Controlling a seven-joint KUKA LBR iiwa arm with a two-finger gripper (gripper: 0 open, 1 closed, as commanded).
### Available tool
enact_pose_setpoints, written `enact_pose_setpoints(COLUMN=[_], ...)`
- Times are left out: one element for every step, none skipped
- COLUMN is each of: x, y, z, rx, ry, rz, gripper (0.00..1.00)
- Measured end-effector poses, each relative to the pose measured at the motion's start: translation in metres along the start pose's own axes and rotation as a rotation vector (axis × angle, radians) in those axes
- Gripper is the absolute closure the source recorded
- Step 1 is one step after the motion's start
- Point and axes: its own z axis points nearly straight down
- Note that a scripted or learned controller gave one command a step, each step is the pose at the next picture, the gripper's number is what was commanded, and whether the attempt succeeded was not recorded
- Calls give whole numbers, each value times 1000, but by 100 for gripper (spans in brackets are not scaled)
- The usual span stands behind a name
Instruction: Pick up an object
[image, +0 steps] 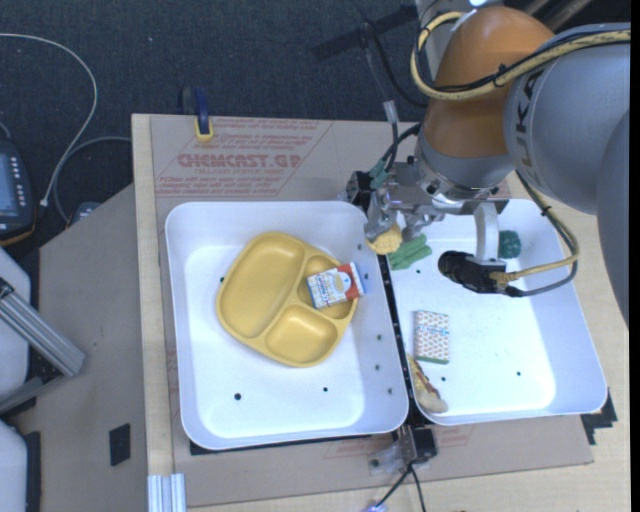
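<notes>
Cardboard-topped bench carried two white bins side by side. Gripper (398, 232) hung over the divider at the right bin's (560, 390) 11 o'clock corner, fingers clamped on a yellow-and-green toy (397, 246), seemingly lifted: pick looked mostly done, clearing left. At 7 o'clock from it, a small carton (332, 286) lay in a yellow divided plate (270, 300), left bin (200, 300). A patterned packet (432, 334) lay at 5 o'clock.
</notes>
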Motion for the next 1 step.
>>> enact_pose_setpoints(x=[45], y=[-6], z=[17], rx=[5], ry=[0], rz=[1], gripper=[100])
